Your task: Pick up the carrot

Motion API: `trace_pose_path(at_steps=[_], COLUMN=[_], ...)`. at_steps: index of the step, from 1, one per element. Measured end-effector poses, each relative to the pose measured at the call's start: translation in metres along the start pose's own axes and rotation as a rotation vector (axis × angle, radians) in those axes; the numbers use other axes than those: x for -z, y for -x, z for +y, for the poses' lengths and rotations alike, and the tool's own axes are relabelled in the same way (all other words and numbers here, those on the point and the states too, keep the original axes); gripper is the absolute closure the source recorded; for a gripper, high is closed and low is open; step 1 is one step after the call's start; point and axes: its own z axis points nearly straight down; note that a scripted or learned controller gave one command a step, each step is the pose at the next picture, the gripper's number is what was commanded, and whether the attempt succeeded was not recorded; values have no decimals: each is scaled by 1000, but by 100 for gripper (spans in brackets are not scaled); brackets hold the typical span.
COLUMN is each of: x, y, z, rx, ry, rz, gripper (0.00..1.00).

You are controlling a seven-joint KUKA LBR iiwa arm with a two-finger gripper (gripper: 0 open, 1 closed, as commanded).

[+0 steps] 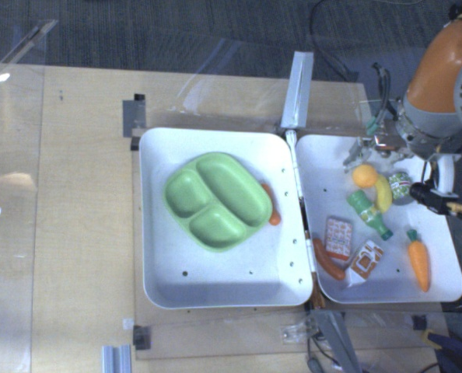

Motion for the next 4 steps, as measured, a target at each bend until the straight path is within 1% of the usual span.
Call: trace_pose_path(at_steps=[1,2,3,4], x=[8,-88,-93,-66], y=[-2,-25,-5,-26], z=[2,26,21,38], rx=[7,137,-64,127], ry=[1,4,12,4], rz=[0,-2,1,-2], gripper=[100,100,100,100])
